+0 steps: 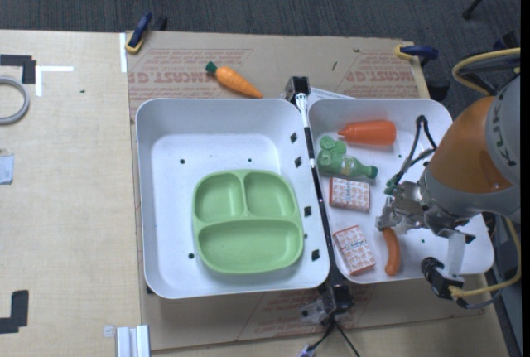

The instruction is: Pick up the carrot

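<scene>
The gripper (pixel 396 214) hangs in the right bin (pixel 439 117), just above a sausage (pixel 392 252). I cannot tell its grip. The carrot (pixel 234 80) lies well up-left of it, on the cardboard (pixel 182 69) outside both bins.

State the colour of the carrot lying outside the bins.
Orange with a green top: the carrot, seen in the camera view.
</scene>
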`<state>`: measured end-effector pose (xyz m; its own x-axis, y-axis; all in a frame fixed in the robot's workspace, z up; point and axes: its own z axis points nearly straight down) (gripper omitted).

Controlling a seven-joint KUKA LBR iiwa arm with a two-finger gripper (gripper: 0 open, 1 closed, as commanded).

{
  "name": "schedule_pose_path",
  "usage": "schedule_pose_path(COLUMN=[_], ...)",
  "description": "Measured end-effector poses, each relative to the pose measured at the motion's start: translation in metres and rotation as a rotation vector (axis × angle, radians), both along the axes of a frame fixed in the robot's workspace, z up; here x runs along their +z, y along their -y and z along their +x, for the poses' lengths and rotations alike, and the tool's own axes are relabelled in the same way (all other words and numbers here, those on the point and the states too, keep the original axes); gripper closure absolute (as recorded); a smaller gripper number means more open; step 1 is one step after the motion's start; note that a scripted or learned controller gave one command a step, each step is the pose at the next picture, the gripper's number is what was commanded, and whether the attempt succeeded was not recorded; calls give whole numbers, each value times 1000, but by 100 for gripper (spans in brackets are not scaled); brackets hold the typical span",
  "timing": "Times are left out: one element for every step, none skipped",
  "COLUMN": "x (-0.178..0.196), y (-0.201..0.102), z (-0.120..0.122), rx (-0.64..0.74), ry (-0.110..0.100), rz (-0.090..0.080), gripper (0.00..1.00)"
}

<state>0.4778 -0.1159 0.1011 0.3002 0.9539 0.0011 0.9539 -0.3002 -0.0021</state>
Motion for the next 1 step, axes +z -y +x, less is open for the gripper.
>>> schedule_pose_path(x=[5], y=[1], z=[12], rx=[310], ry=[1], rz=[-1], gripper=[100])
